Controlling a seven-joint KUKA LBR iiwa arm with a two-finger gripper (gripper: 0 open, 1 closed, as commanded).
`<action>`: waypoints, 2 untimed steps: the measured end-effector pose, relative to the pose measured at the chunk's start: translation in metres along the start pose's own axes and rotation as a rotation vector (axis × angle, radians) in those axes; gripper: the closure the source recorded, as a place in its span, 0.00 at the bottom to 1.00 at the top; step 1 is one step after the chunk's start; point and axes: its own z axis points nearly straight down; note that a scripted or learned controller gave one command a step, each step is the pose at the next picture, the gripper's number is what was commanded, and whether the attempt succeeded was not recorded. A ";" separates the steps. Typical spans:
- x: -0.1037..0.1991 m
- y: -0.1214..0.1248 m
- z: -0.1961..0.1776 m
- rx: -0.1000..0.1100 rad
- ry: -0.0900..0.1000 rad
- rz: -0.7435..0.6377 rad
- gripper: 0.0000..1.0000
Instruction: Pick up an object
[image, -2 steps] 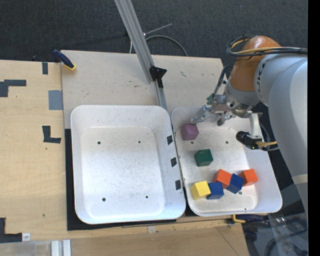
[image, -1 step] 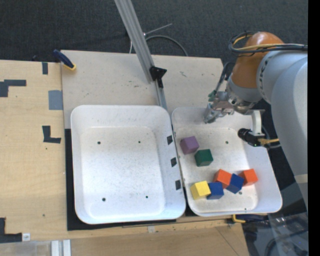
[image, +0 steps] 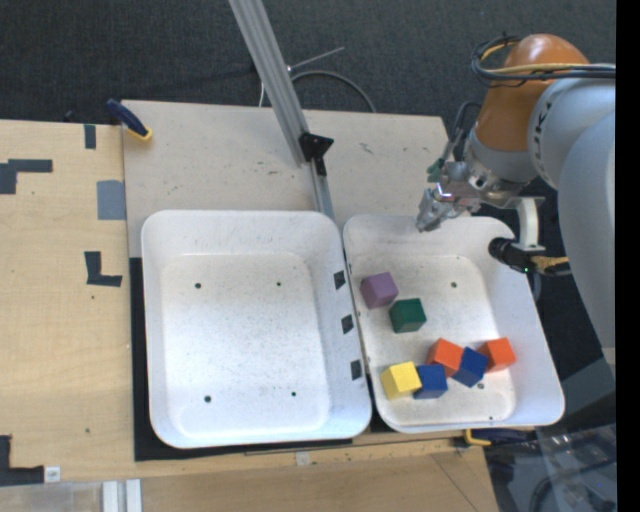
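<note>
Jaws state unclear, above right bin (image: 540, 400) far rim; purple cube (image: 378, 289), green cube (image: 407, 315) nearest.

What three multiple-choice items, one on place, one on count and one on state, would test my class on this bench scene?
1. Which bin holds the blocks?
A. The left bin
B. The right bin
C. Both bins

2. How many orange blocks are there?
A. One
B. Two
C. Four

3. Where is the gripper relative to the blocks?
A. Above the bin's far rim, apart from them
B. Pressed on the yellow block
C. Lifting the green block

Answers:
1 B: the purple block, green block and the rest lie in the right bin.
2 B: one orange block and another.
3 A: the gripper is at the far rim, away from every block.
</note>
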 end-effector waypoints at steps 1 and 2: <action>0.000 0.001 -0.032 0.001 0.000 0.000 1.00; 0.048 -0.030 -0.033 0.006 0.002 -0.002 1.00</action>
